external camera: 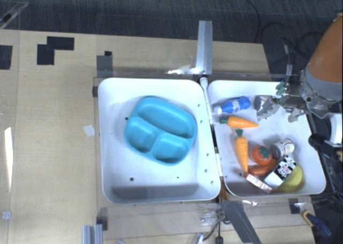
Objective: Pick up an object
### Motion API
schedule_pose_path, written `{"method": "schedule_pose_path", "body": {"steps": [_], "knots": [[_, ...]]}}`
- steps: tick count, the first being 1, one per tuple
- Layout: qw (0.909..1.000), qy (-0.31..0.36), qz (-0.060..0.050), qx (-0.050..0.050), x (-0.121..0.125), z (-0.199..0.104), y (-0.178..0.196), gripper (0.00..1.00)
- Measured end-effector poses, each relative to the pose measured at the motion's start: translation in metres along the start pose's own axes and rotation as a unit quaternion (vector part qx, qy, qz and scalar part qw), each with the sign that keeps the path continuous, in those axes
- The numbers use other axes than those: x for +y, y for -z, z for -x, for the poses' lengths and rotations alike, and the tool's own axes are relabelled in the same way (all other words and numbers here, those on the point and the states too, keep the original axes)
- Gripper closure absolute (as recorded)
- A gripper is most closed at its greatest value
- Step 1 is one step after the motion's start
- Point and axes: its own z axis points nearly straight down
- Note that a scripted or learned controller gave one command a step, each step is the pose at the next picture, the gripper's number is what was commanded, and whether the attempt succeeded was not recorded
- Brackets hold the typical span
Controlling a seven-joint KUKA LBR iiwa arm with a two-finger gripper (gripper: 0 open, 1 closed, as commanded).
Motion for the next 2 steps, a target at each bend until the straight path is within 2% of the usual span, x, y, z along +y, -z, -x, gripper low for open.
{"method": "schedule_pose_path", "body": {"steps": [1,2], "knots": [[0.9987,0.051,0.0,0.0,-0.0351,-0.0116,-0.152,0.0],[0.9987,0.051,-0.001,0.0,-0.0353,-0.0115,-0.1522,0.0]]}}
